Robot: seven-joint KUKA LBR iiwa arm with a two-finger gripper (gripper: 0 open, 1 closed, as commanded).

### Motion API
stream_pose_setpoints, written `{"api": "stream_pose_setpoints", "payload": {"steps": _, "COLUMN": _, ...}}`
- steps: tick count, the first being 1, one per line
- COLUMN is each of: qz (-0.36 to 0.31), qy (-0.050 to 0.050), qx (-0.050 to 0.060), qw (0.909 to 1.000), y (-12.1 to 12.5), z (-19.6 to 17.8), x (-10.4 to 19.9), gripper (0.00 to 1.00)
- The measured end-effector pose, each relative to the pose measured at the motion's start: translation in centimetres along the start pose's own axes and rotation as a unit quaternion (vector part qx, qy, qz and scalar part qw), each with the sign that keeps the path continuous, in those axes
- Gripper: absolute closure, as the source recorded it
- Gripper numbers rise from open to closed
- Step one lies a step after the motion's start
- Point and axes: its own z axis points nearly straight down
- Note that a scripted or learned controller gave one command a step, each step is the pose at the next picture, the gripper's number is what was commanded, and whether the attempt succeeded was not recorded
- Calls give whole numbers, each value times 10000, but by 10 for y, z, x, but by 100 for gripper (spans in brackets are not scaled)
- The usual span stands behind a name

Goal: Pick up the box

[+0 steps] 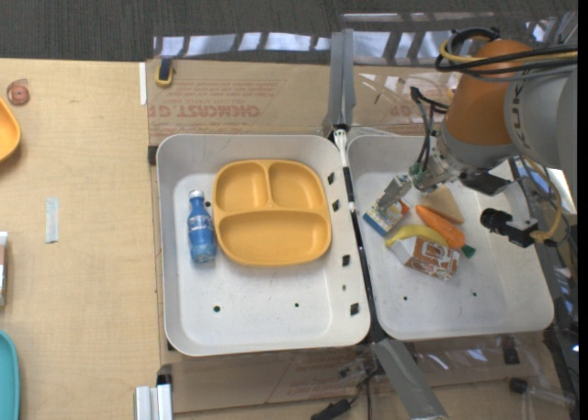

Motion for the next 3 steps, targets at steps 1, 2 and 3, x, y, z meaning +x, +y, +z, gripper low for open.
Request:
{"api": "stream_pose_setpoints", "payload": {"steps": 1, "qz": 425, "qy": 10, "qx": -6, "qw": 9991, "y": -27, "z": 0, "x": 7, "gripper": 0}}
{"api": "stream_pose_setpoints", "payload": {"steps": 2, "qz": 445, "qy": -8, "qx": -33, "qw": 9990, "y": -27, "z": -12, "x": 5, "gripper": 100}}
{"api": "stream_pose_setpoints", "payload": {"steps": 3, "qz": 444, "qy": -9, "qx": -32, "qw": 9990, "y": -27, "z": -12, "x": 5, "gripper": 0}}
